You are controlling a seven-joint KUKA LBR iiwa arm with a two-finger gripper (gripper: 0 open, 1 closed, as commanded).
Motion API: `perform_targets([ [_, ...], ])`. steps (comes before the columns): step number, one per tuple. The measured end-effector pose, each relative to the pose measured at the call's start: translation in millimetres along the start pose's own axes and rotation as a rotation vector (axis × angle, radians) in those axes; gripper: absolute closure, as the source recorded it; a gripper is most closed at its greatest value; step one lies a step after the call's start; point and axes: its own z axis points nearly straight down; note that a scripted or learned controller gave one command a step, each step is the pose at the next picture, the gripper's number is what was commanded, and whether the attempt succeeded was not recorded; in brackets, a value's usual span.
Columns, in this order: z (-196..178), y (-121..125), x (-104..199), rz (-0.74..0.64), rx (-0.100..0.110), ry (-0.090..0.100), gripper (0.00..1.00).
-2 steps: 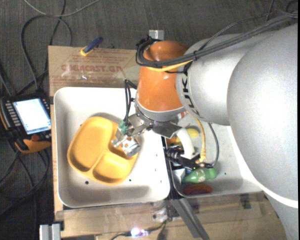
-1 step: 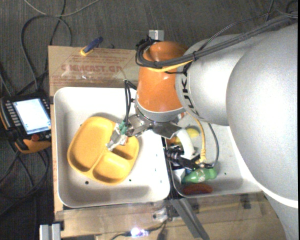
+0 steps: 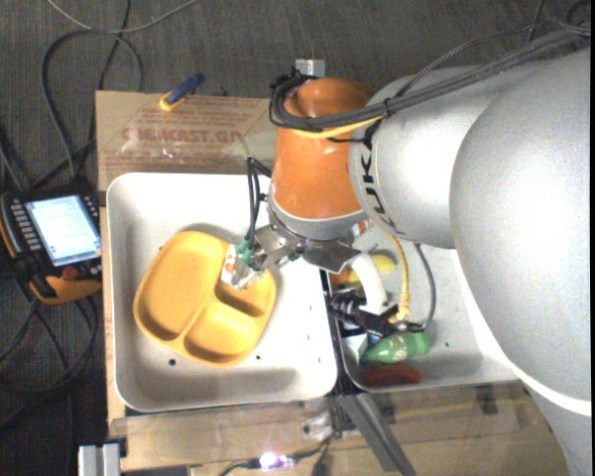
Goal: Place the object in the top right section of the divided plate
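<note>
The yellow divided plate [image 3: 178,291] lies tilted in the left white bin [image 3: 149,201]. It has one large section on the left and two smaller ones on the right. My gripper [image 3: 243,266] hangs over the plate's upper right small section, at its inner ridge. A small greenish-white bit shows at the gripper's tip; what it is stays unclear. The orange-banded wrist [image 3: 317,167] covers the bin's right side.
The right bin [image 3: 456,365] holds a green item [image 3: 402,346], a red one [image 3: 389,375] and a yellow one [image 3: 379,266], partly under the arm. A teach pendant [image 3: 55,228] lies left of the bins. A blue and yellow tool [image 3: 181,90] rests on cardboard behind.
</note>
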Motion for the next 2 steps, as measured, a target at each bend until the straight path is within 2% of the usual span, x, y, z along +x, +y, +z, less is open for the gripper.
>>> perform_targets([
  [1,16.2,-80.3,-50.6,-0.054,-0.004,-0.006,1.0],
  [2,16.1,-80.1,-50.2,-0.054,-0.005,-0.006,0.0],
])
